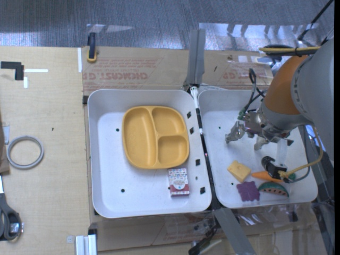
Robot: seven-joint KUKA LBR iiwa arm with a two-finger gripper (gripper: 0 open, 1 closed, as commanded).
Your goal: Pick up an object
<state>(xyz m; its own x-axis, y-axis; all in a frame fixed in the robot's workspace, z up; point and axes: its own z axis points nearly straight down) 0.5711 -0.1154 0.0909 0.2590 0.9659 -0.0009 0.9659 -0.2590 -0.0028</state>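
Over the counter (42, 89), two white bins: left bin (106, 158) bearing a yellow divided plate (155, 137) and small carton (179, 182); right bin (223, 121) with end effector (247, 137) splayed open, grasping nothing, above cheese wedge (239, 170), purple piece (248, 191), carrot (264, 176).

Illumination is bright, even and diffuse, from overhead. The two white bins (101, 158) approach overexposure, with little surface detail on their floors. Shadows are soft and short: a faint one borders the yellow divided plate (155, 137), and a slightly darker one lies under the arm (297, 89) in the right bin. Specular glare appears on the metallic strip (255, 33) behind the bins. Focus is moderately soft throughout; fine print on the small carton (179, 181) is illegible. Straight edges show no marked distortion.
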